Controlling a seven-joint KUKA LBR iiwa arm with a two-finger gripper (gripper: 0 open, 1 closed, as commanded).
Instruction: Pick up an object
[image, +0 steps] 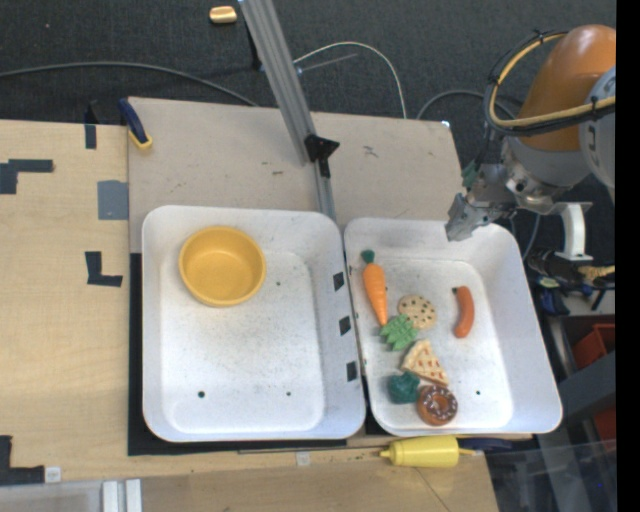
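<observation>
The right bin holds several toy foods: a carrot, a round cookie, a green leafy piece, a pizza slice, a dark teal piece, a chocolate doughnut and a red sausage. My gripper hangs over the back rim of the right bin, above and behind the sausage, touching none of the toys. Nothing shows between its fingers.
A yellow bowl sits in the back left of the left bin. A yellow mustard bottle lies on the bench in front of the right bin. A slanted metal pole rises behind the bins.
</observation>
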